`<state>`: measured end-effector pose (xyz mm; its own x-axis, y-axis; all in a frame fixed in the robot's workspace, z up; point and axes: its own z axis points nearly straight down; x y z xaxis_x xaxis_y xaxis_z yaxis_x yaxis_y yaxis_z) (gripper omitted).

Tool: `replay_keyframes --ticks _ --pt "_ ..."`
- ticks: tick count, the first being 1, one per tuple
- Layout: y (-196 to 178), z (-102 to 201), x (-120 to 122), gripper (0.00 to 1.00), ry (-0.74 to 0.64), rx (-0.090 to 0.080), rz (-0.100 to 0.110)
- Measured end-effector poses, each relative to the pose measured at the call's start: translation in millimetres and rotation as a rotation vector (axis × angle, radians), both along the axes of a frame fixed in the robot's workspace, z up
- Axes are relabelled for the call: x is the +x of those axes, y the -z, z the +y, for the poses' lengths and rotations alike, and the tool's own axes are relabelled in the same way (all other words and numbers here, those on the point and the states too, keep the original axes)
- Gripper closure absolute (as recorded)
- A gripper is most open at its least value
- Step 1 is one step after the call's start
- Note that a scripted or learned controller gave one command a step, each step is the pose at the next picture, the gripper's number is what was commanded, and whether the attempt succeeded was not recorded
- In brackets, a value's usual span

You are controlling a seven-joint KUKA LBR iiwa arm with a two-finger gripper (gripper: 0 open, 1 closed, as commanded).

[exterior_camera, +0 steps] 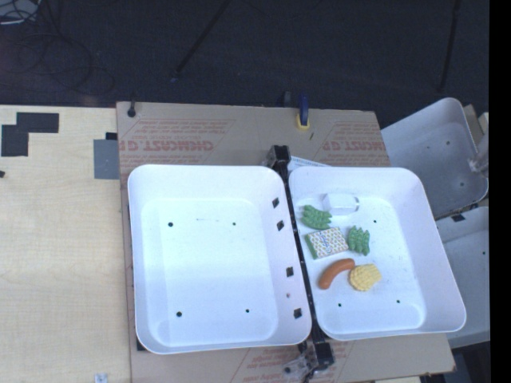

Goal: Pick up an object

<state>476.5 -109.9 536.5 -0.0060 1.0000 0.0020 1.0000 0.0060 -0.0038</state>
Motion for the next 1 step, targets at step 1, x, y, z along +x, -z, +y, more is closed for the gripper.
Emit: replay_keyframes --ticks 1 --pt "-1.1 71.2 -0.4 1.0 -0.002 -0.001 0.0"
